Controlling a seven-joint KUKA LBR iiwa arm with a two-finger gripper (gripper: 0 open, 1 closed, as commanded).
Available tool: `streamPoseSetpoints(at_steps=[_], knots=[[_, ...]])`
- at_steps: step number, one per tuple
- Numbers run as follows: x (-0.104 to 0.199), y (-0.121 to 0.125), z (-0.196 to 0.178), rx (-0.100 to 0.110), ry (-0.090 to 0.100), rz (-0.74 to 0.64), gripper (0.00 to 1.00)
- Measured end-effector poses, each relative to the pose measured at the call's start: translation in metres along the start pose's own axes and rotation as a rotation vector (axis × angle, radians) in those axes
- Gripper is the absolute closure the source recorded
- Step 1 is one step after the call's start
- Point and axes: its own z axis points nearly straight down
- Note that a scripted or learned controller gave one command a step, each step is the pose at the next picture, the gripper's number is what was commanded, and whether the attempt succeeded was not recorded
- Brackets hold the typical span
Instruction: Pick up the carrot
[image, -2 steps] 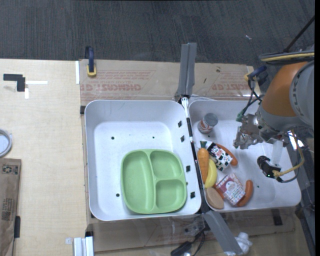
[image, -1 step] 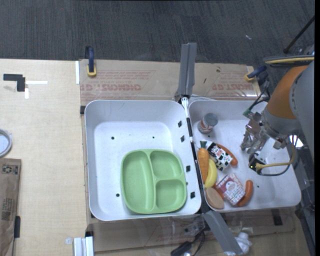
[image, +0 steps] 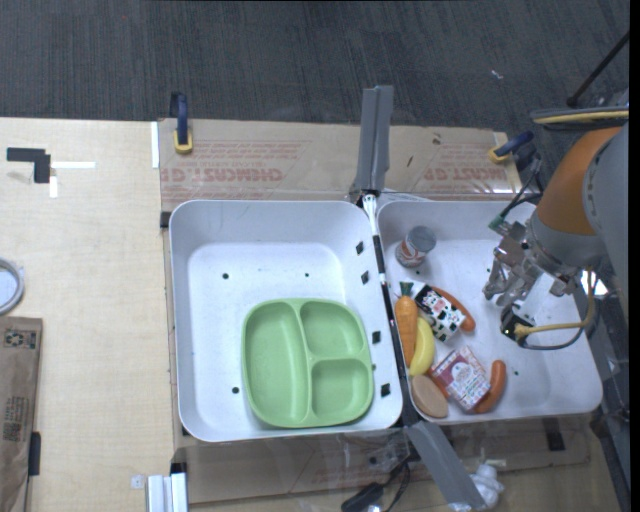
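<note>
Nearest the camera, along the six o'clock edge of the right bin (image: 560, 400), a tan round cookie (image: 430, 397), a red-and-white packet (image: 461, 378) and a sausage (image: 492, 387) are seen side by side; the carrot (image: 405, 322) is found at nine o'clock in that bin, lying against the wall shared with the left bin (image: 190, 300), with a banana (image: 424, 346) touching it and a black-and-white carton (image: 441, 309) just beside; a small grey can (image: 417, 244) is placed toward eleven o'clock. A green divided plate (image: 305, 362) is held by the left bin, toward five o'clock. The hand (image: 507, 290) is seen over the right bin toward three o'clock, well apart from the carrot; nothing is seen between its fingers, and whether they are released or clenched cannot be told. Both bins are borne by a wooden surface (image: 80, 260).
</note>
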Motion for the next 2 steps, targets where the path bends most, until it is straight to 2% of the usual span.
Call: streamPoseSetpoints(at_steps=[1,2], knots=[[0.0034,-0.0217,-0.0983,-0.005,0.002,-0.326,1.0],[0.0028,-0.0213,-0.1064,-0.004,0.0,-0.326,1.0]])
